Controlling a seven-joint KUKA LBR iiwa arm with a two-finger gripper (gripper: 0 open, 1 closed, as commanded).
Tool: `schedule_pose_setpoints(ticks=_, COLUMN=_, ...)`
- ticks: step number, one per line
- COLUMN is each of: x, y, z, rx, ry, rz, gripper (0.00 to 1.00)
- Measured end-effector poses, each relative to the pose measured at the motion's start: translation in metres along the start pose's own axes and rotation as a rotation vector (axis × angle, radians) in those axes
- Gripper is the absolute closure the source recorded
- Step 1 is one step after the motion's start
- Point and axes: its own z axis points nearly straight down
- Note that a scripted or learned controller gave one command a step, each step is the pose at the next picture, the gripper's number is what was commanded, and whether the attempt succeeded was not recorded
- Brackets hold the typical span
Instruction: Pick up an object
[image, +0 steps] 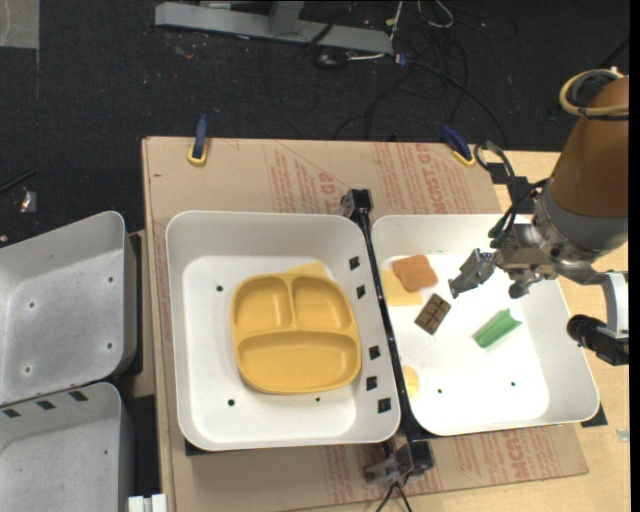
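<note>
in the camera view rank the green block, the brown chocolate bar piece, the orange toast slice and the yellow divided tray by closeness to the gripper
From the gripper:
1. Green block, right bin, just below it.
2. Brown chocolate bar piece, right bin, to its left.
3. Orange toast slice, right bin's far-left part.
4. Yellow divided tray, left bin.

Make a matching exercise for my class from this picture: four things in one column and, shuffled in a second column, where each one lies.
Things
1. yellow divided plate
2. green block
3. brown chocolate piece
4. gripper

Places
A. above the right bin, no object between its fingers
B. middle of the left bin
C. right bin, beside the green block on the divider's side
D. right bin, just below the gripper

Pairs: 1-B, 2-D, 3-C, 4-A
</note>
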Motion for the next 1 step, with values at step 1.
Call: schedule_pose_setpoints(ticks=1, x=0.0003, y=0.0018, z=-0.0065, rx=-0.013, ry=-0.001, rz=-0.002, gripper=0.00)
